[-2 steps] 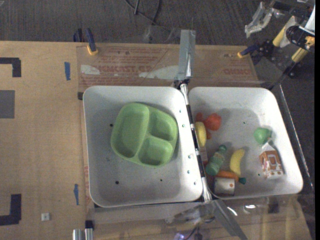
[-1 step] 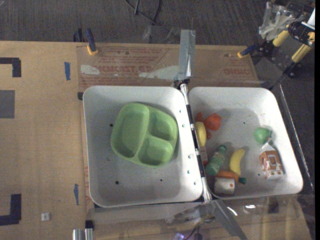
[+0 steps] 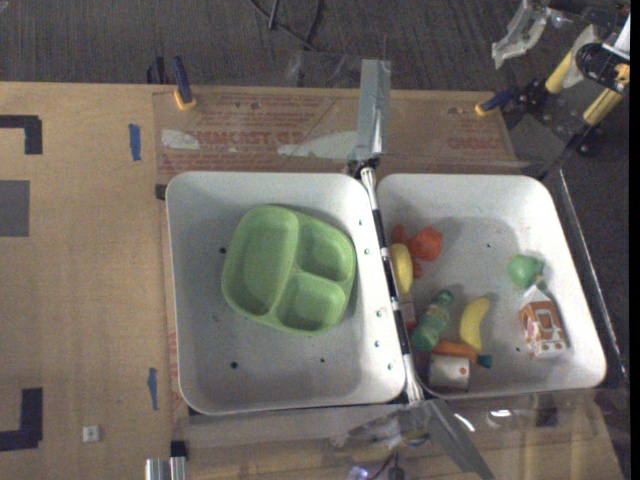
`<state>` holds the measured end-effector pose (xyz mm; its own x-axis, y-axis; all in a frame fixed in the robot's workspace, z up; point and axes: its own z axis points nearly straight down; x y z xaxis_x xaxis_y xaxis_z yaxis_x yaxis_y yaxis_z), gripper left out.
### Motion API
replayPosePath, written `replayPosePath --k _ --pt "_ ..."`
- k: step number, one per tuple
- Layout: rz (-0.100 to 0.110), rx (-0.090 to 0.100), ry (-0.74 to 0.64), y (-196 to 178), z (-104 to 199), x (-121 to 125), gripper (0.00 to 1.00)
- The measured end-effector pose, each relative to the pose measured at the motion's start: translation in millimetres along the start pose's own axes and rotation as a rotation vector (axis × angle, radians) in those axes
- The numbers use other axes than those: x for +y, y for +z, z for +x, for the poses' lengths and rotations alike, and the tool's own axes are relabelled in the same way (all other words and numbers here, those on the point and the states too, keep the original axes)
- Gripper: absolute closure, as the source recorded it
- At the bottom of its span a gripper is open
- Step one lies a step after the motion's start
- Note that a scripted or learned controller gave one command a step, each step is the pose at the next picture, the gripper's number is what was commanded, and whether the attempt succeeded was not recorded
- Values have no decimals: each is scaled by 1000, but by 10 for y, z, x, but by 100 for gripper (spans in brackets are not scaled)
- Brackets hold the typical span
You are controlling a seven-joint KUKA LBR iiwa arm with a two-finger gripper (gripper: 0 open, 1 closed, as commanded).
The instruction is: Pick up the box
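1. The box [image 3: 542, 327], a small carton printed in orange and white, lies in the right bin [image 3: 470, 193] close to its right wall, toward the near right corner.
2. The tool [image 3: 522, 30] is at the top right of the camera view, over the dark floor beyond the bench [image 3: 80, 268], well apart from the box and outside both bins (whether it is wide or narrow I cannot tell; its shape is pale and blurred there).
3. Nothing is visibly held by the tool.
4. Just above the box in the view sits a green pepper-like toy [image 3: 524, 269], near but not clearly touching it.
5. To the box's left lie a yellow banana [image 3: 474, 321], a green bottle [image 3: 432, 321], a carrot [image 3: 458, 349] and a small white can [image 3: 449, 370] with a red label, clustered near the divider.
6. A yellow lemon-like piece [image 3: 401, 266] and a red-orange toy [image 3: 425, 243] rest against the same divider, farther up.
7. The left bin [image 3: 200, 368] holds a green divided plate [image 3: 291, 268] with three compartments, set slightly askew.
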<state>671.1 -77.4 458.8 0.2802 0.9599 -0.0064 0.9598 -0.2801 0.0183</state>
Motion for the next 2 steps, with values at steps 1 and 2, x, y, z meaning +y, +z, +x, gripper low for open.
replayPosePath --k 1,2 --pt "-5 -2 -3 -114 17 6 100" --pt "-5 -2 -4 -112 25 4 0"
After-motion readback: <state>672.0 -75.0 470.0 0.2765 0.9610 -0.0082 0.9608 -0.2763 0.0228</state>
